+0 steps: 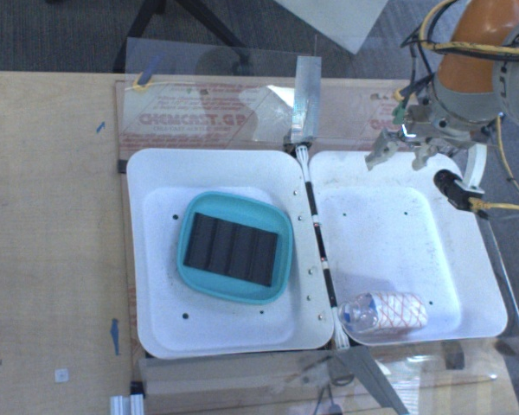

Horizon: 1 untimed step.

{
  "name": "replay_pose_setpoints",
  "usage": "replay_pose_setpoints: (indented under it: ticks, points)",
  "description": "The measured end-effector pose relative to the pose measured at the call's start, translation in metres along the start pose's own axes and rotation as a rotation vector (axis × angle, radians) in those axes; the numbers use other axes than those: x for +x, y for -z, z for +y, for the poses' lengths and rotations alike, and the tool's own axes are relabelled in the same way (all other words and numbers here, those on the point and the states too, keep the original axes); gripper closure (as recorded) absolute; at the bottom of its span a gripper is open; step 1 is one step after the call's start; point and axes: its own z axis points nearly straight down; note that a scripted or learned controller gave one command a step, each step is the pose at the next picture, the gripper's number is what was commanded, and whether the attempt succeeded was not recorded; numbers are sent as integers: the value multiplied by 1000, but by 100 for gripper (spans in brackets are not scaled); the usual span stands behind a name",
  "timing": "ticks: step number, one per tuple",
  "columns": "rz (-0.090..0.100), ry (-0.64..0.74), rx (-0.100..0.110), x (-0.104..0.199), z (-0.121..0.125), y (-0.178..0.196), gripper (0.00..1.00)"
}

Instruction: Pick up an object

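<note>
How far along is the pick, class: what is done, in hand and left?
Done: nothing lifted; the bottle lies in the right bin and the teal tray in the left bin. In hand: the gripper hangs at the right bin's far edge, carrying nothing. Left: reach, grasp, lift.

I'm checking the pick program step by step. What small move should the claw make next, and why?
Probably travel toward the near edge of the right bin, then descend. The claw hangs over that bin's far edge, while the bin's one object, a plastic bottle, lies on its side at the near edge, untouched.
</note>
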Motion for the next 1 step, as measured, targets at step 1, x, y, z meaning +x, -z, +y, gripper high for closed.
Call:
replay_pose_setpoints:
  ticks: [1]
  points:
    - [-4,153,-7,-53,5,64,0]
